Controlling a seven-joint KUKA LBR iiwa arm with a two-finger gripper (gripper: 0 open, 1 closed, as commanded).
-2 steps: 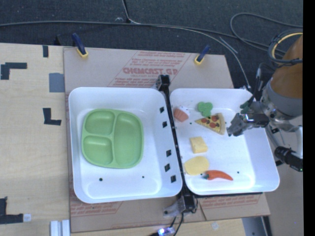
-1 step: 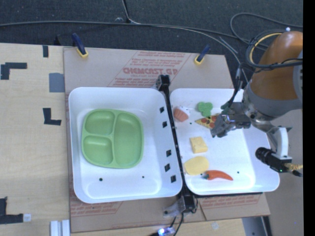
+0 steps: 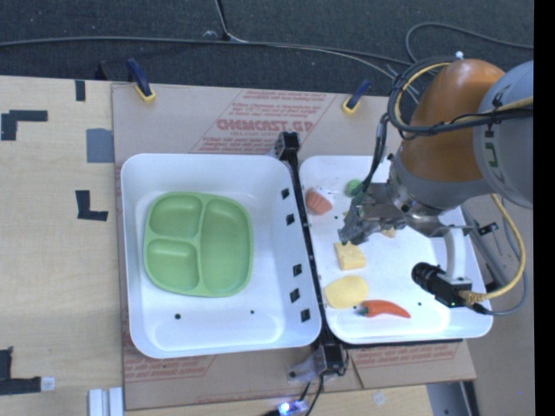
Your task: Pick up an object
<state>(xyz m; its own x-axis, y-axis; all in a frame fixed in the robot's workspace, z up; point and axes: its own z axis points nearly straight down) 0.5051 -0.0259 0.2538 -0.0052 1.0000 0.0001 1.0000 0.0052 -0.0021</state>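
The right bin point(image 3: 434, 323) holds a yellow cheese wedge point(image 3: 350, 256), a yellow lemon-like piece point(image 3: 346, 291), a red-orange chili pepper point(image 3: 384, 309), a pinkish-red piece point(image 3: 318, 203) and a small green piece point(image 3: 354, 186). My gripper point(image 3: 357, 229) hangs low in this bin, just above the cheese wedge's upper edge. The arm's grey and orange body point(image 3: 451, 137) hides part of the bin's right half.
The left bin point(image 3: 139, 319) carries a green divided plate point(image 3: 199, 243). A black divider point(image 3: 299, 232) runs between the bins. Blue-and-yellow clamps point(image 3: 139, 81) point(image 3: 355, 98) pin the cardboard sheet at the back. Cables point(image 3: 468, 297) trail from the arm over the right bin's corner.
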